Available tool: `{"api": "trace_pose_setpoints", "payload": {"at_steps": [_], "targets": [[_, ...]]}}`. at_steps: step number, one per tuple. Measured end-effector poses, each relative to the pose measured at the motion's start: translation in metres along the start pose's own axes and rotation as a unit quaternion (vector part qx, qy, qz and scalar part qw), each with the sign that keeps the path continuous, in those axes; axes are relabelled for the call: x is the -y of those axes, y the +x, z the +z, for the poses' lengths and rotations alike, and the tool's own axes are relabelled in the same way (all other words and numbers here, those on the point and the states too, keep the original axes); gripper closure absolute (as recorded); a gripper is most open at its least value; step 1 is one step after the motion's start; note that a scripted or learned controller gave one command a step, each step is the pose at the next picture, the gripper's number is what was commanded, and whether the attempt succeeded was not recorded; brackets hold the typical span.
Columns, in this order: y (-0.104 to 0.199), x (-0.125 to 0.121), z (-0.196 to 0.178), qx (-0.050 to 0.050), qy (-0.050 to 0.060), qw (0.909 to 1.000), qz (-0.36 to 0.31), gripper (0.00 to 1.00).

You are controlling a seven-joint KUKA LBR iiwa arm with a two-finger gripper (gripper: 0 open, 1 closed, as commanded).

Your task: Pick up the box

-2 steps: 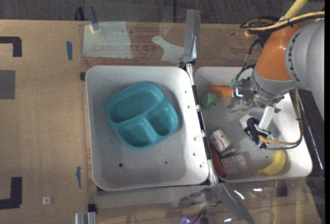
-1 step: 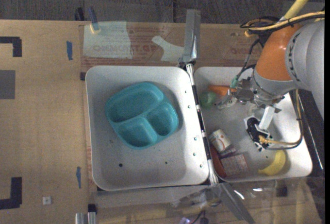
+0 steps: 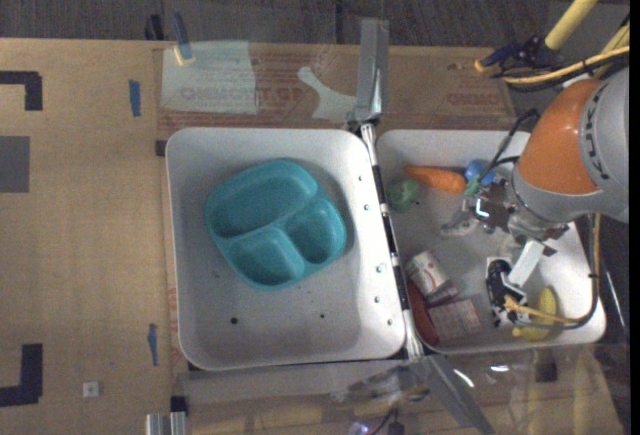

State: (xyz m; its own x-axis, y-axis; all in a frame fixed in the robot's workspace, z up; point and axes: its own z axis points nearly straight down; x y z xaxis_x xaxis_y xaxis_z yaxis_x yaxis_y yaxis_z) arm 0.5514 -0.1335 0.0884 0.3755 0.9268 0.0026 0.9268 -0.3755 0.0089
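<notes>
One box point(image 3: 455, 317), one carrot point(image 3: 437, 179), one banana point(image 3: 546, 309) share the right bin point(image 3: 574, 271).

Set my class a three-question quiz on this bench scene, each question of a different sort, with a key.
1. True or false: the teal divided plate lies in the left bin.
2. Fill in: the box lies in the ____ bin.
3. Choose one: of these, the end effector is nearest the A. carrot B. teal divided plate C. box.

Key: 1 true; 2 right; 3 A.
</notes>
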Motion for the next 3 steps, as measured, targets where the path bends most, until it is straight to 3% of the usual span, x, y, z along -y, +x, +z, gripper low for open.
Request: {"api": "trace_pose_setpoints", "payload": {"at_steps": [1,2,3], "targets": [[0.055,-0.077,0.002,0.002,0.002,0.9993,0.038,0.0],[0.055,-0.077,0.002,0.002,0.002,0.9993,0.038,0.0],[0.017,0.012,-0.003,0.002,0.006,0.9876,0.157,0.0]]}}
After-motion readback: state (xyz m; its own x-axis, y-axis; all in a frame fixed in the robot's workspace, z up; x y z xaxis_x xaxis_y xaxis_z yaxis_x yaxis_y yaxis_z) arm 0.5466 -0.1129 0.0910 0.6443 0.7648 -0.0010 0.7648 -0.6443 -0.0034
